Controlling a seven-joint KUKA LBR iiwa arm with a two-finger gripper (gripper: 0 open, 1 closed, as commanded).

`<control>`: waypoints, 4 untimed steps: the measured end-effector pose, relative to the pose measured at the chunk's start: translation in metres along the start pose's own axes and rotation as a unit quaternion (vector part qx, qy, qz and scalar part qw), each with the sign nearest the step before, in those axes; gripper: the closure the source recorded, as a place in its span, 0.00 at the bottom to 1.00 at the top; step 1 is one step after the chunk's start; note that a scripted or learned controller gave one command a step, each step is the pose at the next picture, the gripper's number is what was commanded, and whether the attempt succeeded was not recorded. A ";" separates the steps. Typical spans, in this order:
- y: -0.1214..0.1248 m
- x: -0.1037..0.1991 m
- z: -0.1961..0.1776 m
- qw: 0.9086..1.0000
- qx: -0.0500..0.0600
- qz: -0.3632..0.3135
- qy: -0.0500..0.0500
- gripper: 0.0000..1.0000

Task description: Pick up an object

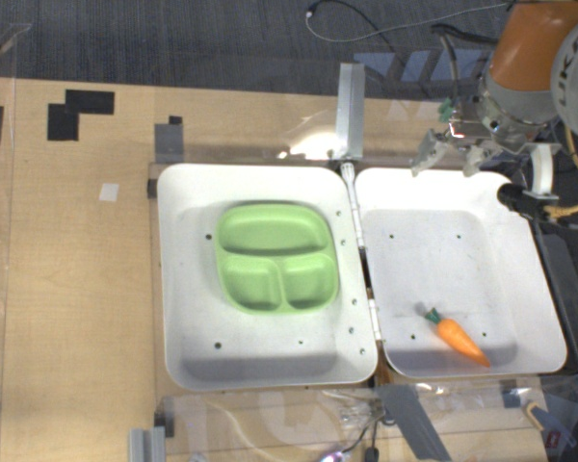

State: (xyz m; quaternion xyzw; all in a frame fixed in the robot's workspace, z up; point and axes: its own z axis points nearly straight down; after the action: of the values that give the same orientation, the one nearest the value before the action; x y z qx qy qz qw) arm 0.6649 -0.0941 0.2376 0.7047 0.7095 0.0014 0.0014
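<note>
An orange toy carrot [458, 337] with a green top lies near the front edge of the right bin [520, 258]. A green divided plate [275, 256] sits in the middle of the left bin [188, 258]. My gripper [450, 156] hangs over the back rim of the right bin, far from the carrot, with its two pale fingers [426, 152] spread apart and nothing between them.
A grey upright post [351, 114] stands behind the seam between the bins. A black cable [366, 29] loops on the dark floor at the back. The arm's orange band [525, 41] and hoses fill the upper right corner.
</note>
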 end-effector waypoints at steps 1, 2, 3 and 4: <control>0.002 -0.011 0.041 1.000 0.000 -0.009 0.000 0.00; -0.050 0.004 0.103 1.000 0.001 -0.011 0.000 0.00; -0.057 0.015 0.006 0.999 -0.001 0.053 0.000 0.00; -0.135 -0.003 0.061 0.999 0.000 -0.051 0.000 0.00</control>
State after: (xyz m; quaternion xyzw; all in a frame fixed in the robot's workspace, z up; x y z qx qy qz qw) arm 0.5298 -0.0984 0.1761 0.6673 0.7448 0.0010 0.0013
